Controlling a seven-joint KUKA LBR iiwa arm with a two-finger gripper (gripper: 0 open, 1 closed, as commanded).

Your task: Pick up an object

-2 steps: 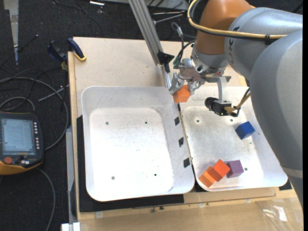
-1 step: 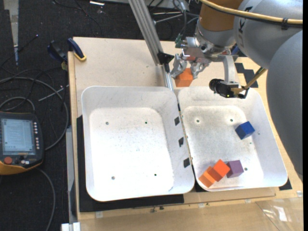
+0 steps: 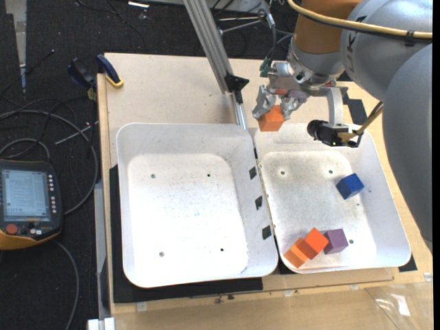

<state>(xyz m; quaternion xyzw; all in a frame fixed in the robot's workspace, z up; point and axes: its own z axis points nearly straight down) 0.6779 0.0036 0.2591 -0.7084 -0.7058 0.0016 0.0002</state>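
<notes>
An orange block was seen clamped between the fingers of the gripper, held above the far edge of the right bin, near the divide from the left bin. In the right bin, 1 blue cube, 1 orange piece and 1 purple cube were lying.

Fingers grip orange block above right bin rear edge.
</notes>
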